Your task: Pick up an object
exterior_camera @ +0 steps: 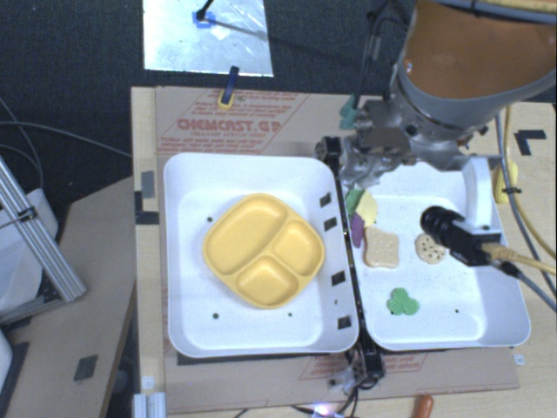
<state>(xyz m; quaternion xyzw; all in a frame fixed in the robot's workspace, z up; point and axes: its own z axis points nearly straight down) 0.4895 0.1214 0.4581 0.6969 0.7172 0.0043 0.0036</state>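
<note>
The gripper (359,179) hangs over the upper left corner of the right bin (513,322), close to the wall it shares with the left bin (187,320). Its lower end is hidden under its own body, so I cannot tell how wide it stands or whether it has hold of anything.

Just below it in the frame lies a yellow piece (368,208) with a green edge, very near the gripper; whether the two touch I cannot tell. A purple piece (355,230) lies just under that, against the bin's left wall. The toast (381,248) sits beside it to the right, the cookie (427,249) further right, and a green piece (401,302) lower down, apart from the rest.

The left bin holds a yellow divided plate (264,249) at its middle. Both bins rest on cardboard (235,122) with red print. A silver sheet (207,24) lies at the upper left.
</note>
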